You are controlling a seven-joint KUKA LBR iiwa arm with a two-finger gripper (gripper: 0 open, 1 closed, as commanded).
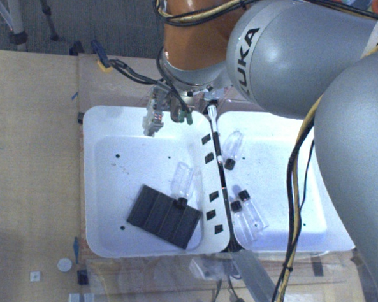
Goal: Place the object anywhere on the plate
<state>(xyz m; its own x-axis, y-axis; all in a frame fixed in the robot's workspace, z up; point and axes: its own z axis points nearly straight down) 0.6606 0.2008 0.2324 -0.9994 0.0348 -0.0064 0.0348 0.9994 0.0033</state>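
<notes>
The grey arm [291, 51] with its orange band fills the upper right and reaches down over the far rim of the left bin [104, 174]. That bin sits just beside the right bin [302, 179], their inner rims touching along a line of black marks. The black ribbed plate [164, 216] lies flat in the near part of the left bin, close to the shared rim. A clear bottle with a black cap [182, 182] lies in the left bin, its cap end touching the plate's far edge. Three more clear bottles lie in the right bin: one near the far end of the shared rim [231, 146], two nearer [248, 211]. The gripper [158, 116] hangs above the far edge of the left bin, well apart from the plate; nothing shows between its fingers, though how far they are spread cannot be made out.
</notes>
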